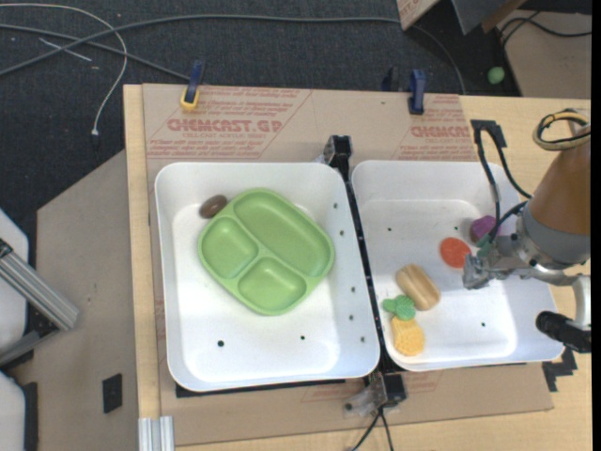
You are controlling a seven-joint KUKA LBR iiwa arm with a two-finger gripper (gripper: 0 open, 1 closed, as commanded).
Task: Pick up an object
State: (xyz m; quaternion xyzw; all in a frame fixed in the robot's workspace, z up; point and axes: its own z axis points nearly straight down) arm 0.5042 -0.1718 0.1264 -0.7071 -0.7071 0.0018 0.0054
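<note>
- The left bin [178, 252] is a shallow white tray with rounded corners and a smooth, slightly glossy floor dotted with small dark holes.
- On its floor lies a green plate [267, 250], matte plastic, rounded-square in shape and turned askew, moulded into three compartments.
- At the plate's 10 o'clock, just beside its rim, sits a small brown object [213, 206], oval and dark, smooth-looking.
- The right bin [413, 191] has the same white moulded form and stands edge to edge with the left one; a black clip [338, 148] sits at 12 o'clock on their shared seam.
- In the right bin, near its centre, lies a tan bread roll [418, 286], oblong and soft-edged.
- At the roll's 7 o'clock, a green leafy piece [399, 306] touches a yellow textured object [408, 338], bumpy like corn.
- At the roll's 1 o'clock lies a red-orange round piece [454, 250], smooth; beyond it, at 2 o'clock, a purple item [483, 225], partly hidden by cables.
- The gripper [477, 272] is low in the right bin at its 3 o'clock side, just beside the red-orange piece; its metal parts blur together, so I cannot tell its state.
- Both bins rest on a brown cardboard sheet [235, 120] with red print, held by blue clamps [194, 83] at 12 o'clock.
</note>
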